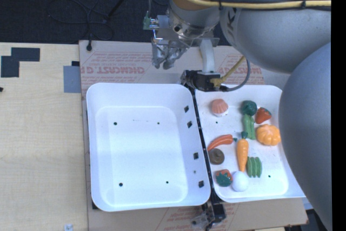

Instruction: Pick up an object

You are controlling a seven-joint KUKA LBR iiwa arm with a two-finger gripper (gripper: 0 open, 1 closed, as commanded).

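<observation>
Inspection is finding my gripper (164, 58) hanging above the brown board behind the bins, beyond the far rim of the left bin (94, 116) and near the divider between the two. Nothing is sitting between my fingers; whether they are spread or pressed together I cannot tell from this slant.

Candidate objects are all lying in the right bin (273, 92): a pink shell (219, 107) closest to me, a green broccoli piece (248, 107), an orange pumpkin (268, 134), a carrot (242, 154), a red chili (220, 142), a brown disc (217, 156) and a white egg (240, 182) at the near end.

Recommended practice, in my judgement: I should be choosing the shell, since it is standing apart from its neighbours, centring over it before descending, and straddling its narrow width. The crowded cluster around the carrot is risking a glancing contact. The shell is lying to the right of my fingers and toward the camera, well apart from them.
</observation>
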